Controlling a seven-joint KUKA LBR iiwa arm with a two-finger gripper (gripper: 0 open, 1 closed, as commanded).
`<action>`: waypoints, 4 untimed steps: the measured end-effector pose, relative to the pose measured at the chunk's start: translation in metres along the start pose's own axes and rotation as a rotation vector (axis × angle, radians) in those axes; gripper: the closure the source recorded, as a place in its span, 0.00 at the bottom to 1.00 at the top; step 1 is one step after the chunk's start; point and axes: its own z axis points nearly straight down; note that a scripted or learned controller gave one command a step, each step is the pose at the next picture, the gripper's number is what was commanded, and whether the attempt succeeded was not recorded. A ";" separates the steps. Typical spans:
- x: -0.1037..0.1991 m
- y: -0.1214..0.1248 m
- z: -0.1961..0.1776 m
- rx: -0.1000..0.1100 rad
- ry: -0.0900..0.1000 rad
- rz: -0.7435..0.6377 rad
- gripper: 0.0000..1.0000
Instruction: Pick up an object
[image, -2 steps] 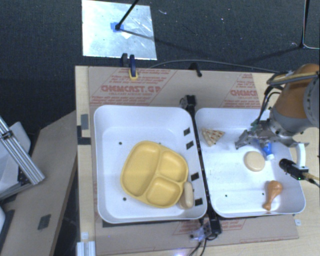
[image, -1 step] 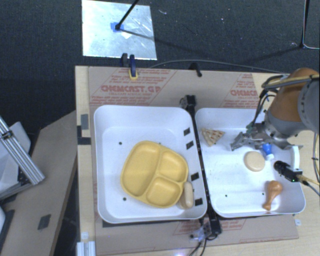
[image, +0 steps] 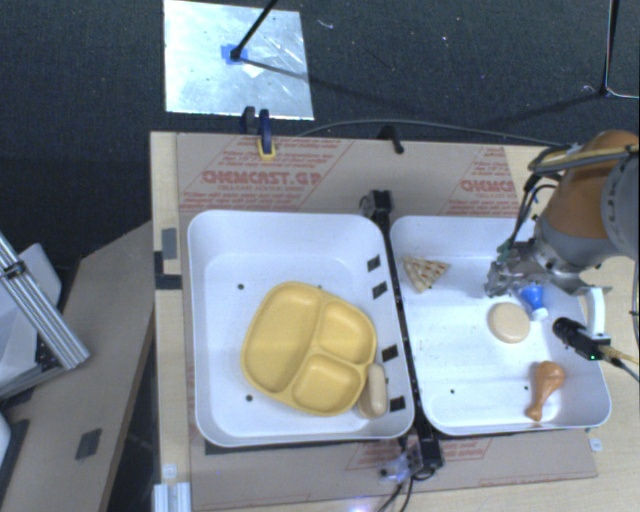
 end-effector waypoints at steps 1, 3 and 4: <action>0.009 0.004 -0.050 0.001 -0.003 -0.001 1.00; 0.003 0.010 -0.118 0.001 -0.003 -0.001 1.00; 0.052 0.001 -0.130 0.004 0.000 -0.004 1.00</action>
